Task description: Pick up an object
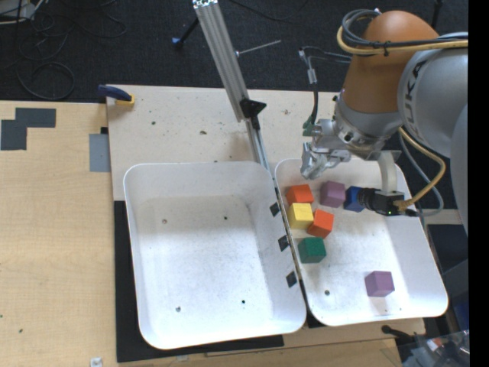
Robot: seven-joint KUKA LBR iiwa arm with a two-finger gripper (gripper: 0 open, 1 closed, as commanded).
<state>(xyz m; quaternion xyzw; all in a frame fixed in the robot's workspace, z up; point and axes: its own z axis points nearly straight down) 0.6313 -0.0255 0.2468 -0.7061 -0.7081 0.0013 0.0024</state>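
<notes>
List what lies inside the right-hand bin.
The right bin holds two orange blocks, a yellow, a green, two purple and a blue. The gripper covers its far corner.

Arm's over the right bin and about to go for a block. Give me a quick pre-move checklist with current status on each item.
1. Two-finger gripper above the far-left corner of the right white bin, clear of the blocks: ok.
2. Nothing between the fingers yet: ok.
3. Finger opening: cannot tell.
4. Nearest target, the orange cube by the divider, free-standing: not ok, it touches the yellow cube, with a second orange cube and a green cube packed close by.
5. Isolated alternative: the purple cube at the near side stands alone: ok.
6. Blue block reachable: cannot tell, partly hidden by the arm.
</notes>
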